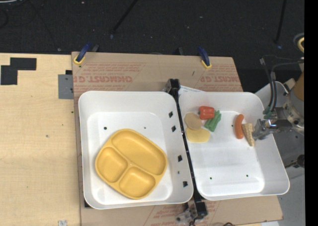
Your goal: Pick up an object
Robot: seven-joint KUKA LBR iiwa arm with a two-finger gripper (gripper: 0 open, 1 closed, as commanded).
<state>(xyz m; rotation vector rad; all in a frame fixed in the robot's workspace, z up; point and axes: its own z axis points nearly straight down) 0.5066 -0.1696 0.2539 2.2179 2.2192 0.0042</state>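
The right bin [233,170] holds several toy foods. A red piece [206,112] and a green piece [214,120] lie at its far middle, beside a tan round piece [192,120] and a yellow piece [198,136]. An orange-red sausage [239,126] lies near the right wall, with a tan wedge [248,134] just beside it. My gripper [262,126] hangs at the bin's right rim, right next to the tan wedge. I cannot make out whether it touches the wedge.
The left bin [94,106] holds a yellow divided plate [130,163]. A black divider [180,140] runs between the bins. Cardboard lies under both bins, held by clamps [204,57] at the back. The arm's grey body [288,101] stands at the right.
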